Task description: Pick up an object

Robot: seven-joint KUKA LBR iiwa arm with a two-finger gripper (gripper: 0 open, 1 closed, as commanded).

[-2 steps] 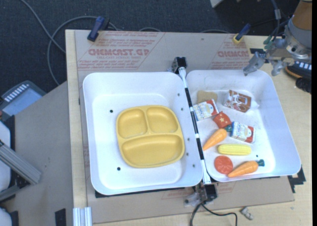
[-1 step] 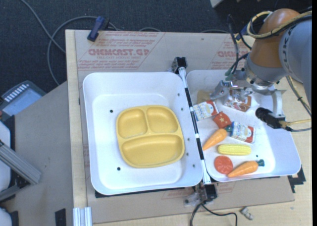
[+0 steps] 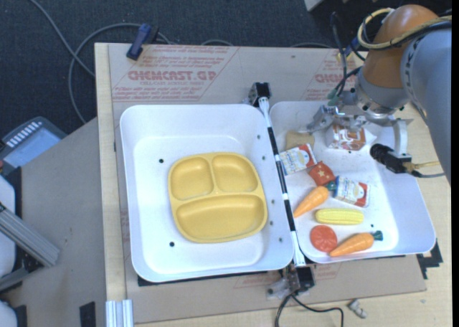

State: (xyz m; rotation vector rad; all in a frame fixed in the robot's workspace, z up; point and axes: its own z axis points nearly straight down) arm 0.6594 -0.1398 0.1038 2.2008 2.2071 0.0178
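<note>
A white and red packet (image 3: pixel 348 138) lies in the far part of the right bin (image 3: pixel 412 207), directly under the gripper (image 3: pixel 346 126), which hangs over it with metal parts spread around it; whether the gripper is open or has hold of the packet cannot be told. Nearer the camera lie another small packet (image 3: pixel 296 158), a red block (image 3: pixel 321 173), two carrots (image 3: pixel 310 201), a corn cob (image 3: pixel 339 216) and a tomato (image 3: pixel 323 237). The left bin (image 3: pixel 143 175) holds a yellow divided plate (image 3: pixel 215 196).
</note>
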